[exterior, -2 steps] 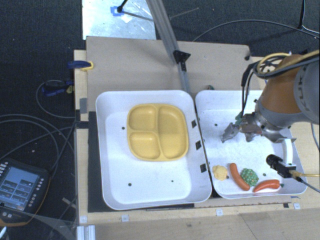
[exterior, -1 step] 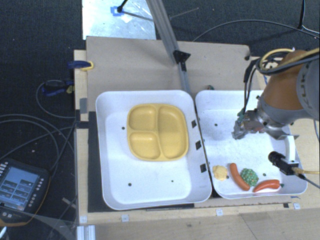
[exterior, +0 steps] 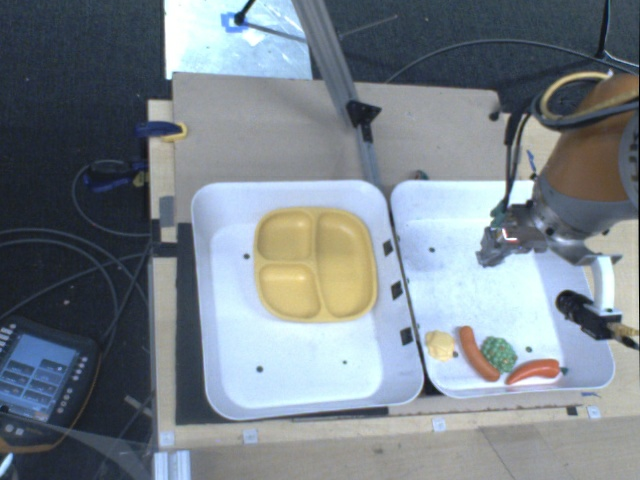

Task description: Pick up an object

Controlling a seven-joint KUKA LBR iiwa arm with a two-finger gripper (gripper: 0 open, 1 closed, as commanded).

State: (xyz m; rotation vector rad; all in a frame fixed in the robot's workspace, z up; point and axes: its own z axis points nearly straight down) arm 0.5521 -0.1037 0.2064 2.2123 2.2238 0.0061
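Toy food lies in a small cluster at the near edge of the right bin [exterior: 440, 203]: a pale yellow lump [exterior: 440, 345] at the left, an orange sausage [exterior: 477, 353] just beside it lying at a slant, a green leafy piece [exterior: 498, 350] touching or almost touching the sausage, and a second orange-red sausage [exterior: 533, 371] at the right, close to the bin's near right corner. All four rest on the bin floor, apart from the arm.

Over the same bin, farther from the camera than the food and well apart from it, hangs the gripper [exterior: 492, 255]. It sits at the end of the grey arm [exterior: 585, 223], which comes in from the right with its orange band [exterior: 598, 148] above the wrist. The gripper is small and dark in this view, and I cannot tell how it stands; nothing can be made out in it. A small red light seems to glow on the wrist just beside it.

In the left bin [exterior: 215, 268] a yellow plate [exterior: 313, 265] with three compartments lies flat toward the far side. Both bins sit side by side on a tan bench [exterior: 260, 118]. A slanted metal pole [exterior: 330, 53] crosses the bench from the far edge down toward the gap between the bins. On the dark floor to the left, near the lower corner, rests a handheld control pad [exterior: 40, 373] with a lit screen, among loose cables [exterior: 95, 183].
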